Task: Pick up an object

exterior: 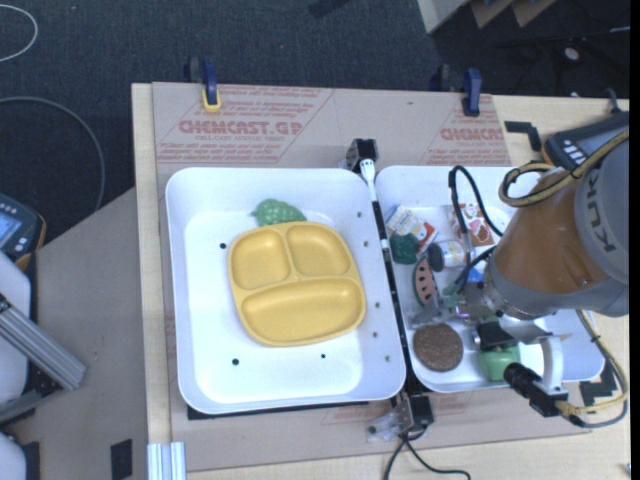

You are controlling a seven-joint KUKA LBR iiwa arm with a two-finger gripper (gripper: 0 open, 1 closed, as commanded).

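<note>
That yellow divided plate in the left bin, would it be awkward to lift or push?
The yellow plate looks like stiff moulded plastic, so probably light and not floppy. It lies flat on the left bin, so a push would likely slide it, not tip it. Its wide, smooth rim may be hard to pinch.

You are seeing a yellow divided plate [296,282] and a green leafy piece [277,211] lying in the white left bin [190,298]; a brown round disc [438,347] is sitting in the white right bin [420,183].

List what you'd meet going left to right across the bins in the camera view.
Yellow divided plate → black divider strip between the bins → brown round disc → green object → arm's orange band.
</note>
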